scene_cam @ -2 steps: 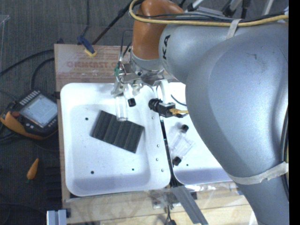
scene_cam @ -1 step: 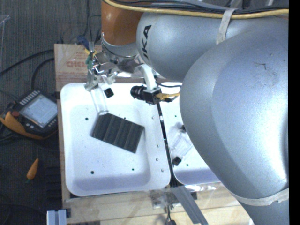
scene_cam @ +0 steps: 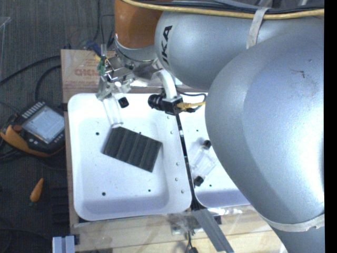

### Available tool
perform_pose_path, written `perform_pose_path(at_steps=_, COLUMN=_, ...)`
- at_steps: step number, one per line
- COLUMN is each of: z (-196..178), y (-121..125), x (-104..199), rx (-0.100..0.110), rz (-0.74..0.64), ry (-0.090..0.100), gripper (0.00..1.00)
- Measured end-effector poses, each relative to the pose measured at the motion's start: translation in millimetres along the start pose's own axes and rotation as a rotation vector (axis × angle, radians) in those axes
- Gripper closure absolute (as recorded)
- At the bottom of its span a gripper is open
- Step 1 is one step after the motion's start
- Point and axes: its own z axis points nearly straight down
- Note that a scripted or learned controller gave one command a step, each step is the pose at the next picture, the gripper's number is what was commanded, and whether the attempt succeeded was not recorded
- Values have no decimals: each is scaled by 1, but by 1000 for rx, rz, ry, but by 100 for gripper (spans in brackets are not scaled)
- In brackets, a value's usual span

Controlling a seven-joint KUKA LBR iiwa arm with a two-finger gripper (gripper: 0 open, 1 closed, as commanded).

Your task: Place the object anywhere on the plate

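A dark grey ribbed rectangular plate (scene_cam: 131,149) lies flat in the middle of the left bin (scene_cam: 87,199). My gripper (scene_cam: 113,115) hangs over the far left part of that bin, its tip just above the plate's far left corner and apart from it. I see nothing clearly held in it. A clear plastic object (scene_cam: 202,161) with small black ends lies in the right bin (scene_cam: 221,196), close to the divider between the bins.
The arm's large grey body covers most of the right bin and the view's right side. A black cable fitting (scene_cam: 160,103) hangs by the wrist. A handheld pendant (scene_cam: 39,126) and an orange tool (scene_cam: 36,190) lie off the bench at left.
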Motion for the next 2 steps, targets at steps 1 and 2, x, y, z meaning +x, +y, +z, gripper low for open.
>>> perform_pose_path(at_steps=1, z=-72, y=-32, x=19, rx=-3, rz=-230, ry=5, gripper=100)
perform_pose_path(at_steps=2, z=-24, y=-107, x=46, rx=-2, rz=-340, ry=7, gripper=100)
